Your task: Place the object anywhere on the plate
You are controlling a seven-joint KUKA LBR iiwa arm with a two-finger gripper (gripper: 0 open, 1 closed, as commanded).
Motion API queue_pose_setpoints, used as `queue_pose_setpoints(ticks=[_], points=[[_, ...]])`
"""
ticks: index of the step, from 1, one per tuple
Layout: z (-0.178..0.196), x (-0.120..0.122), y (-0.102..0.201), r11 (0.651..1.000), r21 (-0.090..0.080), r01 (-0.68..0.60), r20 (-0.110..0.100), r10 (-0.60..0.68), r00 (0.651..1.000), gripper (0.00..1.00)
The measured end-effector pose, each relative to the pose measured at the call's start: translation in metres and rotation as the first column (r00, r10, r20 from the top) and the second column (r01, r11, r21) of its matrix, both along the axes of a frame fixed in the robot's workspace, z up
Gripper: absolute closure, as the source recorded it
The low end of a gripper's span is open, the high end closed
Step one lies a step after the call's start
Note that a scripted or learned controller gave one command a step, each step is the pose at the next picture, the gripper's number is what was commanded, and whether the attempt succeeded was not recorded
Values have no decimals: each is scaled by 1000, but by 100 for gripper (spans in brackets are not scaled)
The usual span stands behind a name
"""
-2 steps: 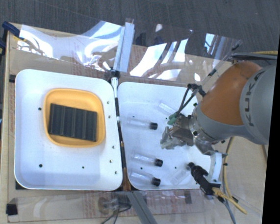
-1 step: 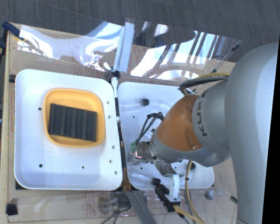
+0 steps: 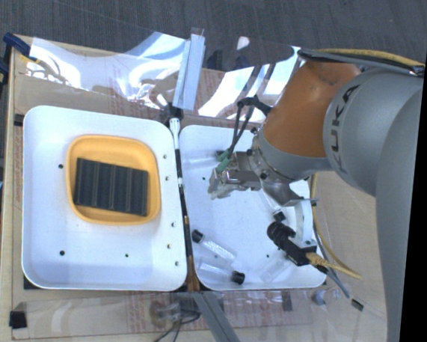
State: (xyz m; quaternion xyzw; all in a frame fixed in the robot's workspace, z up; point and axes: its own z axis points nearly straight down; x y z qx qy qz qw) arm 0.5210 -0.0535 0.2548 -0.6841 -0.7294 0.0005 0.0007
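Plate (image 3: 116, 148): yellow, smooth, rounded-square, with a raised rim; sat in the left bin (image 3: 41, 247), nearer its far side.
Ribbed slab (image 3: 113, 187): dark, rectangular, matt, cut with parallel grooves; lay flat in the plate's middle, inside the rim on every side.
Clear tubes (image 3: 215, 248): small, see-through, black-capped; lay loose in the right bin (image 3: 201, 146) near its front edge, well apart from the plate.
Task's thing: could not be told whether the slab or a tube was meant; slab on the plate, tubes off it.
Bins: shallow, white, glossy, round-cornered; stood side by side, meeting along a dark seam.
Hand (image 3: 224, 179): metallic, with a green speck just beside it; hung over the right bin's far half, near the seam; open or closed could not be told.
Arm (image 3: 368, 129): grey, with a broad orange band; reached in from the right.
Open room: bare white floor all round the plate, widest toward the front; a bare stretch between hand and tubes.
Bench (image 3: 95, 313): pale, wood-toned; carried crinkled clear film (image 3: 132, 76) behind the bins, bright with glare.
Hidden: right bin's right side covered by the arm; tube outlines faint against the white.
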Motion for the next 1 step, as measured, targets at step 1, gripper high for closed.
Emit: queue_pose_setpoints(ticks=[1], points=[[-64,-45,19,947,3,-321,-4,321,947,100]])
